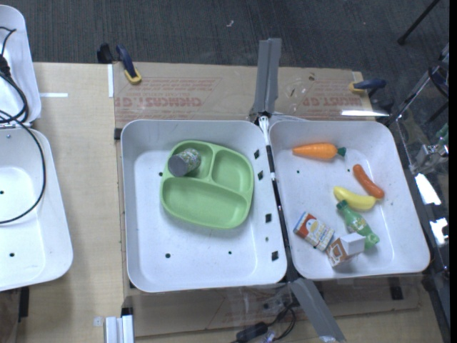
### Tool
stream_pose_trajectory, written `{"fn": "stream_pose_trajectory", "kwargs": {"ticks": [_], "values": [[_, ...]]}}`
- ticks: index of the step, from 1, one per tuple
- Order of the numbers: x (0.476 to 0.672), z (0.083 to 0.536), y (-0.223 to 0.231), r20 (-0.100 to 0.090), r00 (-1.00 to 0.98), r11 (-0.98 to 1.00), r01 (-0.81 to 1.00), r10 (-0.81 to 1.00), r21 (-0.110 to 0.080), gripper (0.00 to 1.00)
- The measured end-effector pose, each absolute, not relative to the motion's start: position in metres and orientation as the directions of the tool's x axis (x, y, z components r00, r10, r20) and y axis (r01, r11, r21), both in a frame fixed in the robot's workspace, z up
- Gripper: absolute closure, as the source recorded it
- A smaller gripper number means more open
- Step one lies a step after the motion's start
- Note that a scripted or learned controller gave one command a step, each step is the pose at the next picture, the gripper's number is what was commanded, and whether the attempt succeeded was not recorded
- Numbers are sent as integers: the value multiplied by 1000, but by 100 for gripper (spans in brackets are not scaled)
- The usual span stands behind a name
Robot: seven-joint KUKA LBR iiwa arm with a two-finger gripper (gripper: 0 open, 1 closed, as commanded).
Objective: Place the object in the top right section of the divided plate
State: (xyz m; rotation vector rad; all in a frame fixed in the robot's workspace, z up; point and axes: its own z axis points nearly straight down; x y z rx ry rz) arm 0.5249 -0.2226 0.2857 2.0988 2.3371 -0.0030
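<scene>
Green divided plate in left bin: grey can upright in top left section, top right section vacant, task judged undone; carrot, banana in right bin; claw state cannot be told.

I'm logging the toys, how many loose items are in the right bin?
6: carrot at top, sausage right, banana middle, green bottle below it, two cartons lowest.

Green plate holds a grey can; white bins; orange carrot, yellow banana, green bottle.
</scene>
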Motion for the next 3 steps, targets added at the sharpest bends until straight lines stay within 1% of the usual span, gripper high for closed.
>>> {"fn": "stream_pose_trajectory", "kwargs": {"ticks": [1,2,3], "values": [[525,285,-222,-1,-107,107,994,994,-2,0],[583,441,-222,-3,80,-80,997,997,-1,0],[585,448,-221,-5,75,-75,997,997,-4,100]]}}
